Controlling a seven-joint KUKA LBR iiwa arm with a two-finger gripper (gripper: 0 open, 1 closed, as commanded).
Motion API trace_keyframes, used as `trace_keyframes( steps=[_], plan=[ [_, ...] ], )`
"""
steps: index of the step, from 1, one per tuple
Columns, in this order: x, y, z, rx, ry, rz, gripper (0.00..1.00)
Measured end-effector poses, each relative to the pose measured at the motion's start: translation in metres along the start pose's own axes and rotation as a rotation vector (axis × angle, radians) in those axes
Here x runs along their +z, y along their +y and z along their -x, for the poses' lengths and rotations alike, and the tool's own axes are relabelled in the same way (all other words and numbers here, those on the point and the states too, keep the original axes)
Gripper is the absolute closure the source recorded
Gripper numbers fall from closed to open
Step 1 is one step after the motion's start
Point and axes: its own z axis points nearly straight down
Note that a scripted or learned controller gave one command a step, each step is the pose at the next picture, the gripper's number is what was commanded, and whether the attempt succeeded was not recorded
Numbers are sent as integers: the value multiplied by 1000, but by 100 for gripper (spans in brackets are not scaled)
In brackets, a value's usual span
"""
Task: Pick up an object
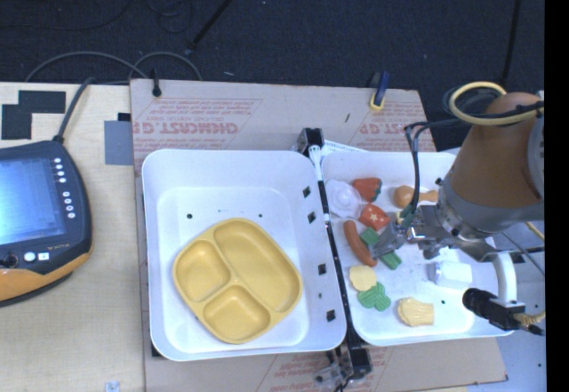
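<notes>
Small plastic toy foods, among them a red sausage [359, 243] and a green leafy piece [376, 298], lie scattered in the right white bin [444, 331]; the gripper [402, 237] hangs low over them, its grasp impossible to tell

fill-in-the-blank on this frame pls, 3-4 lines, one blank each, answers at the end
1. The yellow tray with three compartments lies in the ____ bin.
2. The toy food, such as the sausage, lies in the ____ bin.
3. The handheld screen rests on the bench to the ____ of both bins.
4. The clip on the cardboard's far edge is ____ in colour.

Missing words: left; right; left; blue
</notes>
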Motion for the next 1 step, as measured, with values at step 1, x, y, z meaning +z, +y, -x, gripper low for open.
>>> trace_keyframes(
  steps=[1],
  plan=[
    [-7, 0, 0, 1, 2, -8, 100]
  ],
)
